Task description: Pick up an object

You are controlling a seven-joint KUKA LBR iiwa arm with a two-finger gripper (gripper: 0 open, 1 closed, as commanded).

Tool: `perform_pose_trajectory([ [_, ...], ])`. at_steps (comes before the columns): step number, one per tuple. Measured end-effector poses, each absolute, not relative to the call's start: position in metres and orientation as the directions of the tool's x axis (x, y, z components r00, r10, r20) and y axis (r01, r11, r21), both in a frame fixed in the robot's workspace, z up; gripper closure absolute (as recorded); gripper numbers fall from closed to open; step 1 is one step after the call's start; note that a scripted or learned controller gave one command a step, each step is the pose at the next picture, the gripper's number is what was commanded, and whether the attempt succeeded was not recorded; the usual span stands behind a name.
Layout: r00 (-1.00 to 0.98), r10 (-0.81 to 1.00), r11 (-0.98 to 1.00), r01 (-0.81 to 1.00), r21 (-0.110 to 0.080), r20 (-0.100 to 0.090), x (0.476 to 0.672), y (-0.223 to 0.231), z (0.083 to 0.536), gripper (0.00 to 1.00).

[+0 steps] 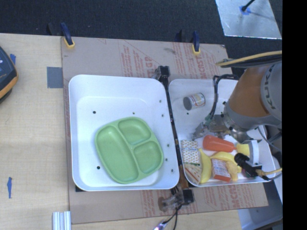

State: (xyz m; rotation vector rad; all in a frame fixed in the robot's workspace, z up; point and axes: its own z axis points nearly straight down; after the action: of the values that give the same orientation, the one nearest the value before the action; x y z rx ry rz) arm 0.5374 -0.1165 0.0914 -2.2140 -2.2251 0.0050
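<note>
Arm (249, 97) reaching in over the right bin (180, 87), gripper (207, 126) low near its middle; cannot tell fingers' state. Can (194, 100) toward the bin's far edge. Carrot (218, 143), banana (206, 166), packet (190, 152) crowded by the near edge. Green tray (128, 149) in the left bin (81, 95).
</note>
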Motion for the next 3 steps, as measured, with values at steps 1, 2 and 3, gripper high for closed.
perform_pose_trajectory([
  [1, -0.004, 1.000, 0.004, 1.000, -0.002, 0.000, 0.632, -0.118, 0.092, 0.00],
  [2, -0.004, 1.000, 0.004, 1.000, -0.005, -0.001, 0.571, -0.147, 0.092, 0.00],
  [3, -0.004, 1.000, 0.004, 1.000, -0.003, -0.001, 0.525, -0.150, 0.092, 0.00],
])
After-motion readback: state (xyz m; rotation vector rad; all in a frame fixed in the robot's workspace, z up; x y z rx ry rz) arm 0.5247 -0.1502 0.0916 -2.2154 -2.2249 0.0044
